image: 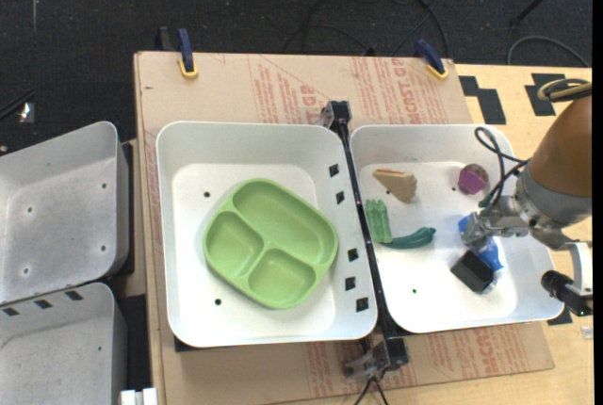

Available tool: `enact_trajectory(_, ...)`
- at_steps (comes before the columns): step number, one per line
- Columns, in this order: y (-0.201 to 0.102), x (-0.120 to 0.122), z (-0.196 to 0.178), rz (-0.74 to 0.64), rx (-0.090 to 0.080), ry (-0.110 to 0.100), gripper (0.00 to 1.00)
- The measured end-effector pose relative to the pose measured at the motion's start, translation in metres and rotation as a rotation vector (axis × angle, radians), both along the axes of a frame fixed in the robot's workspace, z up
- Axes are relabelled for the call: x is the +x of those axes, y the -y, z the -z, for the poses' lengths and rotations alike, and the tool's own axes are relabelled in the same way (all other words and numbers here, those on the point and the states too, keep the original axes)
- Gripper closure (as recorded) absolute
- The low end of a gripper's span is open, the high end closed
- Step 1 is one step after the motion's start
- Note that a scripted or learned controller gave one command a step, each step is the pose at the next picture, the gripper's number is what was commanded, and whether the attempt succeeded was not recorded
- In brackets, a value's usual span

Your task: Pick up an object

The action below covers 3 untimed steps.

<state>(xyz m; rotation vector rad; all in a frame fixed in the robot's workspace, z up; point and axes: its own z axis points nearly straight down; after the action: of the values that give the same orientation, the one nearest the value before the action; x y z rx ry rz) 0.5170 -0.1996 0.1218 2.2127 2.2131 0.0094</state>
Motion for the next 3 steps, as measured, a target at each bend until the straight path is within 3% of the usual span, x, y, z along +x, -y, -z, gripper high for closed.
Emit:
enact_trajectory(1, 0.007, 0.003, -0.045, -0.001, 0.002, -0.009, 1.0)
enact_trajectory(3, 0.01, 0.0, -0.155, -0.003, 0.002, -0.008, 1.0)
